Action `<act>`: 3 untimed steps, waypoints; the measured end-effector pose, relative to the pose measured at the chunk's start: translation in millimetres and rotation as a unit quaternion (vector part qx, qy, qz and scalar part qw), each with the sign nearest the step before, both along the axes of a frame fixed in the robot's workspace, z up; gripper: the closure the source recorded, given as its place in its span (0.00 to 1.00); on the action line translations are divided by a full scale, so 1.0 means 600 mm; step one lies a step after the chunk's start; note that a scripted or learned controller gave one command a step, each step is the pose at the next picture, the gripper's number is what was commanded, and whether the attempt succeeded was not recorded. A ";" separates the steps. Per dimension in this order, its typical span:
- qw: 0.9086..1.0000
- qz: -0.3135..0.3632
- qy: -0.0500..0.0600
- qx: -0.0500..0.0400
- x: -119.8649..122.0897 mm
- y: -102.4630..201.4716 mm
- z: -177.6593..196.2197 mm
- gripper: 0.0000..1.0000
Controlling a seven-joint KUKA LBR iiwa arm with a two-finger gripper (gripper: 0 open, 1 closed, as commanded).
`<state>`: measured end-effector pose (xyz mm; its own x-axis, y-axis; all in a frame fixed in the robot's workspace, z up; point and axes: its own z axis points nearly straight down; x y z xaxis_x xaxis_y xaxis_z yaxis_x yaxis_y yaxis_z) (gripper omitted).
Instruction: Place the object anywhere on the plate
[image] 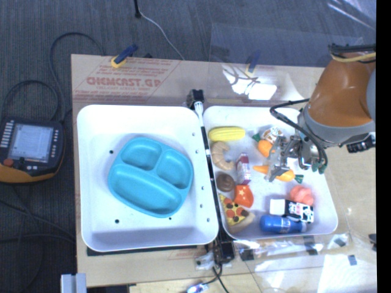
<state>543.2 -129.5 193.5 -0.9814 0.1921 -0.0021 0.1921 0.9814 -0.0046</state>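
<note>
The gripper [282,162] hung low in the right bin [330,221] over an orange carrot [278,173]; whether its fingers were open or closed I could not tell. A clean grasp should centre on the carrot, clear of neighbouring toys, before crossing left to the blue plate [151,175]

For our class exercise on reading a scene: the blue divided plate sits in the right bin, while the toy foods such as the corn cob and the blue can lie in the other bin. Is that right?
Not quite. The blue divided plate sits in the left bin, not the right one, as the camera view shows. The rest stands: the corn cob and the blue can lie in the other bin, among more toy foods.
</note>
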 end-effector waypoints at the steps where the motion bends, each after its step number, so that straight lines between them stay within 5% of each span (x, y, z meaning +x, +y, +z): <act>1: 0.998 -0.058 -0.001 0.003 -0.093 0.139 0.063 1.00; 2: 0.988 -0.156 0.001 0.003 -0.098 0.252 0.032 1.00; 3: 0.979 -0.205 -0.001 0.003 -0.079 0.352 0.080 1.00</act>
